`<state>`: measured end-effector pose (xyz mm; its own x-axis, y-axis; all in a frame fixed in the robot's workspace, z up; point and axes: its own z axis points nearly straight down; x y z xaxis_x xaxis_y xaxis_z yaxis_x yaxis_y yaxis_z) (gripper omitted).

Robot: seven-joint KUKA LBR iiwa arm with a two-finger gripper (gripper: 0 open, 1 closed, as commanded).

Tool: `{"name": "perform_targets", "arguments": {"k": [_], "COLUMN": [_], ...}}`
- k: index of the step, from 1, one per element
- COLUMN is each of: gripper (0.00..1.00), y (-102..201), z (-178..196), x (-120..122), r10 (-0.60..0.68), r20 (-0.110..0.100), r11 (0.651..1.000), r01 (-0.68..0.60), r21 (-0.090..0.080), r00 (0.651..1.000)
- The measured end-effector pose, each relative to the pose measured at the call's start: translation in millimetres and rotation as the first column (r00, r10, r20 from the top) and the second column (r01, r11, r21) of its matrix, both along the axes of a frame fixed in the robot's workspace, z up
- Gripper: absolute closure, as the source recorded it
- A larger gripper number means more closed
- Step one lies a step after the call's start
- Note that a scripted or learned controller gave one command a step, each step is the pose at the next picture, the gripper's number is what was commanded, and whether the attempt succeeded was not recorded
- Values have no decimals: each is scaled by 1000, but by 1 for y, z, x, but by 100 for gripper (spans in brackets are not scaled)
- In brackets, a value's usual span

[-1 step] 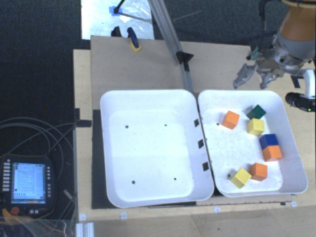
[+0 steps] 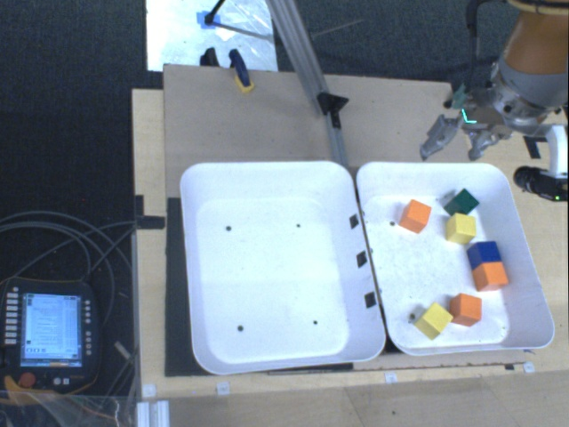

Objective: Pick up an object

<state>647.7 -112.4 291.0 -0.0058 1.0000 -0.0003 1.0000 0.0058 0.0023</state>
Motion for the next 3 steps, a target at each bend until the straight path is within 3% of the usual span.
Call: {"name": "perform_targets", "arguments": {"k": [3], "gripper": [0], "y": [-5], "z": [-146], "x": [9], "r10": [-1], "r20": [-4], "r11": [1000], "r01": [1], "r21": [0], "r00": [1000]}}
